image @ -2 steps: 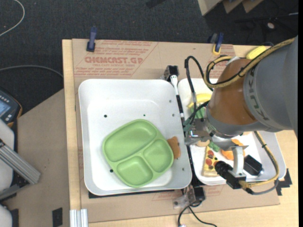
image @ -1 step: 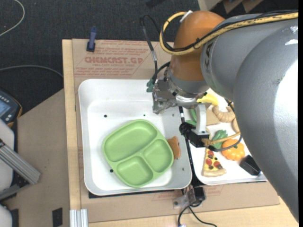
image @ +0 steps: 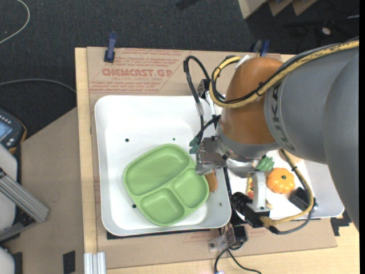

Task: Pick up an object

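Green divided plate (image: 165, 184) in left bin (image: 114, 147)

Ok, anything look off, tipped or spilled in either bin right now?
Nothing spilled or damaged. The green divided plate lies flat but askew in the left bin; the orange pumpkin sits upright in the right bin.

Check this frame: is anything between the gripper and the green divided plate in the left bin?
Nothing visible stands between them. The gripper sits at the right rim of the green divided plate, which lies flat in the left bin. The small orange pumpkin lies off to the right.
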Robot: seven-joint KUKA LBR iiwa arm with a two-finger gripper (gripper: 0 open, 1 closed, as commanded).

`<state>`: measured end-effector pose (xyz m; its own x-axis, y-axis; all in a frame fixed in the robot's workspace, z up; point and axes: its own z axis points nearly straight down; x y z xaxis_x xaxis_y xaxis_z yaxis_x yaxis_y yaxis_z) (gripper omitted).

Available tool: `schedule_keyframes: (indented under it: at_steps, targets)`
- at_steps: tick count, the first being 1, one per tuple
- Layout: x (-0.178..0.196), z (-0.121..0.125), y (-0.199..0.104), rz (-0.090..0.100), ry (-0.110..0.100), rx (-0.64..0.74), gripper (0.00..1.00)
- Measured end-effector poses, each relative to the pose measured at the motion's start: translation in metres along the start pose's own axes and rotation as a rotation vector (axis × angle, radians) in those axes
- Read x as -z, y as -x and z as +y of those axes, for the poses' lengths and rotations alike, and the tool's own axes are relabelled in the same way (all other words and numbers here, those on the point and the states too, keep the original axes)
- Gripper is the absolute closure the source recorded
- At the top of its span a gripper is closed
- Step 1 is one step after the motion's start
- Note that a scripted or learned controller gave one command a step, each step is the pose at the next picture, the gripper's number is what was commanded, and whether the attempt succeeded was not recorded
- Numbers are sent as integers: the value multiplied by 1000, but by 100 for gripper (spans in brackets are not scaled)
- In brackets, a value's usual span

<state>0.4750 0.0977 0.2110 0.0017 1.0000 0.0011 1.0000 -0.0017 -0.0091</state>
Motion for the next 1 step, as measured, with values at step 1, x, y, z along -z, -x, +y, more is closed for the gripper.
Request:
schedule_keyframes:
  at_steps: [1]
  targets:
    - [110, 5, 0, 2, 22, 4, 100]
